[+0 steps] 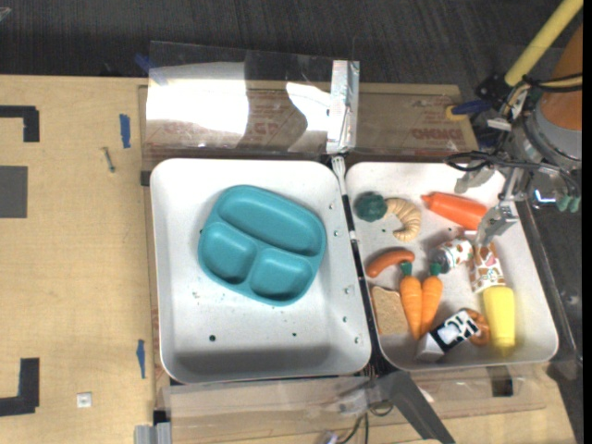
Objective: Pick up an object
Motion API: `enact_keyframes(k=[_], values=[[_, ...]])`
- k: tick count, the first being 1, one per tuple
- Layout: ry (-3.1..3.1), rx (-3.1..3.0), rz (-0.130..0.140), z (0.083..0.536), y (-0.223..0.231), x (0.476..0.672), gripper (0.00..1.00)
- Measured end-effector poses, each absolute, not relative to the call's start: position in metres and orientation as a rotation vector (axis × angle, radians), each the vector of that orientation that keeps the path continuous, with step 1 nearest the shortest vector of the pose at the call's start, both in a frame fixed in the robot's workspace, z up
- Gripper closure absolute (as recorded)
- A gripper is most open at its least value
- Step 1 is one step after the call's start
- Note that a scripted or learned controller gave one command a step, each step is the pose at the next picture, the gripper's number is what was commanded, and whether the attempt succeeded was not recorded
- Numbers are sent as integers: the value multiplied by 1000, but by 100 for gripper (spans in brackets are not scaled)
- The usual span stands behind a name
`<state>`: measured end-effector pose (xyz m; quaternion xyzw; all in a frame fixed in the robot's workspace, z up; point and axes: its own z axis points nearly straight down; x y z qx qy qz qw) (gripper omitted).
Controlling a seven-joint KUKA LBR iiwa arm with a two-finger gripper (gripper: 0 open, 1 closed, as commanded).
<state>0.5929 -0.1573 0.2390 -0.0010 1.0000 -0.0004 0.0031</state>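
Observation:
The right bin [548,339] holds several toy foods. An orange carrot-like piece [453,208] lies at its back, with a croissant [404,215] and a dark green ball [371,206] to its left. A brown sausage [388,262], two upright-lying carrots [421,302] and a bread slice [389,310] fill the left side. At the right lie a yellow bottle [499,314], a patterned carton [486,268] and a black-and-white toy [453,329]. My gripper [499,218] hangs over the bin's back right, just right of the orange piece, with nothing seen in it.
The left bin [176,248] bears a teal divided plate [262,243]. A clear plastic sheet [250,104] lies behind the bins on the brown bench. Cables and a yellow rod [546,35] cross the upper right beside the arm.

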Motion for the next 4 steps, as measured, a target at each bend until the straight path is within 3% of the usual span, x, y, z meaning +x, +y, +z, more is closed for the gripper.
enact_keyframes(k=[1,2,4], values=[[3115,-314,-5,98,-163,582,0],[3083,-384,-15,93,-119,507,0],[3092,-190,-15,94,-112,498,0]])
